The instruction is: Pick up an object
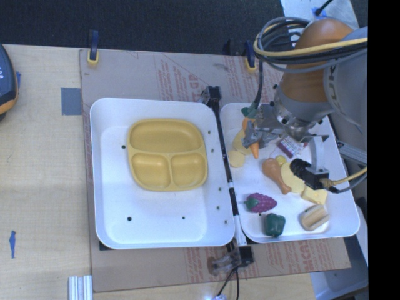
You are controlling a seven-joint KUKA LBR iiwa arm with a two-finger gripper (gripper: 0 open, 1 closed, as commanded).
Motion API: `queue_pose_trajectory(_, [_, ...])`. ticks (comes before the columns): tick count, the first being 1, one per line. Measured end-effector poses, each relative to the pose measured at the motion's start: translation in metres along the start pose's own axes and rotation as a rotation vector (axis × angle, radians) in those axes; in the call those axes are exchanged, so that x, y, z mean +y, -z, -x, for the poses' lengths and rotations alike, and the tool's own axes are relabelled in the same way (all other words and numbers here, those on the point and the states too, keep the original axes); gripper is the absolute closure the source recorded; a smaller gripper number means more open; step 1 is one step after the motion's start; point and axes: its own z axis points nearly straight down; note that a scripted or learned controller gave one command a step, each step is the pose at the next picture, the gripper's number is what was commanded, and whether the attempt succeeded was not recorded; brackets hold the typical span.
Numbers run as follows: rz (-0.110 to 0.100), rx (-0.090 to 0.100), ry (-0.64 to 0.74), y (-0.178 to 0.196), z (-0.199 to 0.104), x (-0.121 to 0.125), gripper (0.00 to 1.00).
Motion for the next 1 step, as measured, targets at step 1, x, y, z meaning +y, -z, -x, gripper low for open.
queue_pose_trajectory(1, [0.006,0.000,0.003,0.0508,-0.0516,-0.0277,1.00])
